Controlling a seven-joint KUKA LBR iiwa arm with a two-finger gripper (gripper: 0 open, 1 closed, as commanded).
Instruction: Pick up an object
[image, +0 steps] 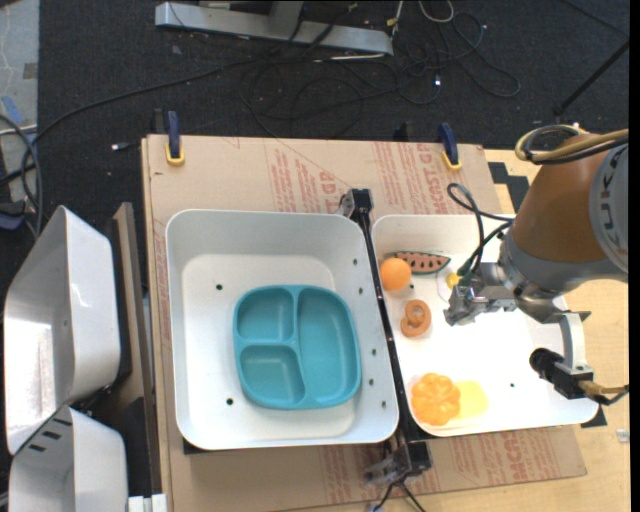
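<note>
A grey robot arm with an orange band is reaching in from the right over the right-hand white bin (520, 400). Its gripper (458, 300) is hovering low in the upper middle of that bin, and whether it is spread or pressed together cannot be told from this angle; nothing is showing between its tips.

Four small toy foods are lying in this bin. A small orange ball (396, 274) is sitting near the left wall, touching or nearly touching a watermelon slice (420, 263) just behind it. A small orange ring-shaped piece (416, 318) is lying just left of the gripper, the nearest candidate. A larger orange-yellow piece (443, 398) is resting at the front edge.

The ring piece is probably light, stiff plastic (likely smooth and a little slippery), so pinching across its outer sides seems safest.

The left bin (190, 300) is holding a teal divided plate (297, 347).
</note>
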